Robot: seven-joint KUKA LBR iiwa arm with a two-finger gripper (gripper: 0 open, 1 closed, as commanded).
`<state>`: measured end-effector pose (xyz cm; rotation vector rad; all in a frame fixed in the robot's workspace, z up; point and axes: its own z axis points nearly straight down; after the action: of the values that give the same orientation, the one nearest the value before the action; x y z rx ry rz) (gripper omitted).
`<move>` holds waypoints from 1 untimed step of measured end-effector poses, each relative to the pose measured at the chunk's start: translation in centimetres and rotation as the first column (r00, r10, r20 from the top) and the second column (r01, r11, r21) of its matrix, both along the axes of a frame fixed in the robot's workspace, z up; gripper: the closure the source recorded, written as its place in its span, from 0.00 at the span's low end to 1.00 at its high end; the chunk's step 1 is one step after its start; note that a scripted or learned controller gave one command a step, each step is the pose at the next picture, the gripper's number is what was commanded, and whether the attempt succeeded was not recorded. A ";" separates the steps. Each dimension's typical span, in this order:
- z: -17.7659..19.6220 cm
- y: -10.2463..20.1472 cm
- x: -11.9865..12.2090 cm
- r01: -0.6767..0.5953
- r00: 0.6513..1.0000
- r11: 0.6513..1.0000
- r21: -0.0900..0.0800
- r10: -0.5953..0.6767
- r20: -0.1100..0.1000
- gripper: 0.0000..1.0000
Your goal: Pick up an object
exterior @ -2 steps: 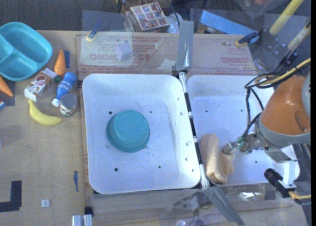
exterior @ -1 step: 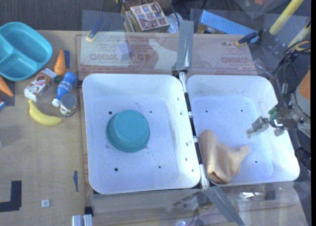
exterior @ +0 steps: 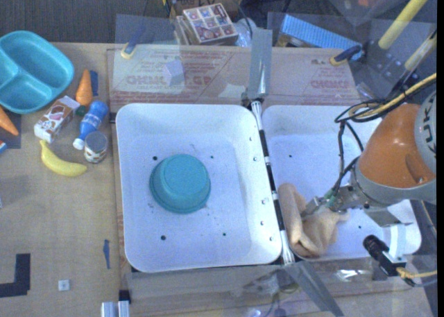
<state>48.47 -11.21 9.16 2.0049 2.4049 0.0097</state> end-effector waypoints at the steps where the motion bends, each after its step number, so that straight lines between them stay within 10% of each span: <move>1: 1.1 0.0 0.1 0.002 1.000 1.000 0.001 -0.002 0.006 1.00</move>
<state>48.60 -11.19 10.22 2.0049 2.4005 0.0168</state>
